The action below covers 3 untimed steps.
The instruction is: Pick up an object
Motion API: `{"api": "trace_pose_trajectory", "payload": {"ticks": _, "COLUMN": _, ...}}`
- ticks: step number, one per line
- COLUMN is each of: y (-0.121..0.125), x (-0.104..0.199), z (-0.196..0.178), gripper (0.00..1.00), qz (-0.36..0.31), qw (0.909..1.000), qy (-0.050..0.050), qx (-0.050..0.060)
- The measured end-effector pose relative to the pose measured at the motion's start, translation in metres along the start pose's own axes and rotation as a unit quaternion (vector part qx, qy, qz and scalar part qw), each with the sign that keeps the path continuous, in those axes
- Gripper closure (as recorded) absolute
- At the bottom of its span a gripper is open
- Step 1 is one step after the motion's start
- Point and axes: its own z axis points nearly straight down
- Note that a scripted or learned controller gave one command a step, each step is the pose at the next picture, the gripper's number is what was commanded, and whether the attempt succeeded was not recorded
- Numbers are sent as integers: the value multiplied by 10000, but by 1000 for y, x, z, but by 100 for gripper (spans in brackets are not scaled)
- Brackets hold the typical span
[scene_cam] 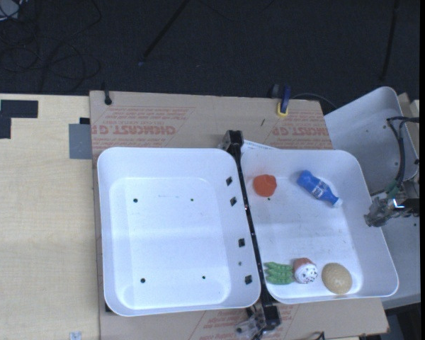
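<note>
While toys hug the right bin's (354,190) rim, its middle lies open.

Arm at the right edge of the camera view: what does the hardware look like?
Little of it can be seen. A broad, smooth, pale grey-white curved shell sits beyond the right bin. Thin dark cables loop down its side. Below them hangs a small grey metallic gripper with a dark part and a tiny green-blue spot beside it. No markings are legible.
</note>
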Motion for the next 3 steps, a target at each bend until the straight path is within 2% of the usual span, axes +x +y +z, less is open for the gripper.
{"api": "trace_pose_trajectory", "payload": {"ticks": 3, "y": 0, "x": -2, "z": -28, "gripper": 100, "qz": -32, "qw": 10000, "qy": 9, "qx": 25}}
